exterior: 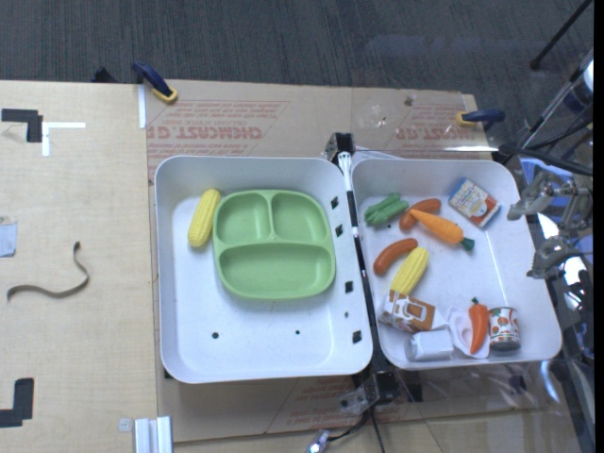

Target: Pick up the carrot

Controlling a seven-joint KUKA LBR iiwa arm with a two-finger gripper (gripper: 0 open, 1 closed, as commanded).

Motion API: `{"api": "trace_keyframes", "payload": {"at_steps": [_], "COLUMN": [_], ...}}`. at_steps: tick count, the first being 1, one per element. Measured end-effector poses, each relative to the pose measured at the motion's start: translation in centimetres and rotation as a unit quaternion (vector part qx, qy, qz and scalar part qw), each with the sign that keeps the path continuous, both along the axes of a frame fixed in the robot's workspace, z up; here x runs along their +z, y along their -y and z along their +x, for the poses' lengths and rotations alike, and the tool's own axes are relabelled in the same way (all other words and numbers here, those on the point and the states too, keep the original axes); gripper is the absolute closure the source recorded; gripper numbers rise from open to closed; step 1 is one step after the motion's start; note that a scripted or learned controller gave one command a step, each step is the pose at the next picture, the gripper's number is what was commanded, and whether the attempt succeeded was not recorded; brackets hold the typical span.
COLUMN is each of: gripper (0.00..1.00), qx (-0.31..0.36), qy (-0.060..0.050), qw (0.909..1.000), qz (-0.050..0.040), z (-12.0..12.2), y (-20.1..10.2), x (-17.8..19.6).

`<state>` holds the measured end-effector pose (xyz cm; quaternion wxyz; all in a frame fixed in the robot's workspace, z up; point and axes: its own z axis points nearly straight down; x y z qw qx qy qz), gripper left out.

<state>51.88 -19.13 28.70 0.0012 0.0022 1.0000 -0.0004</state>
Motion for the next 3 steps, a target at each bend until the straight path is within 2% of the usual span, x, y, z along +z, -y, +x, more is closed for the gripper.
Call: {"api": "trace_keyframes", "payload": {"at_steps": [1, 2, 3], "gripper": [0.0, 0.0, 0.0], "qx": [0.012, -0.001, 0.096], "qy": [0.0, 0.002, 0.0], "qw": [0.9999, 1.0, 0.9954], "qz": [0.0002, -0.0006, 0.0001], "z": [2.6, 7.2, 4.3], "y": [-2.6, 0.4, -5.7], "x": [-9.6, -19.4, -19.4]}}
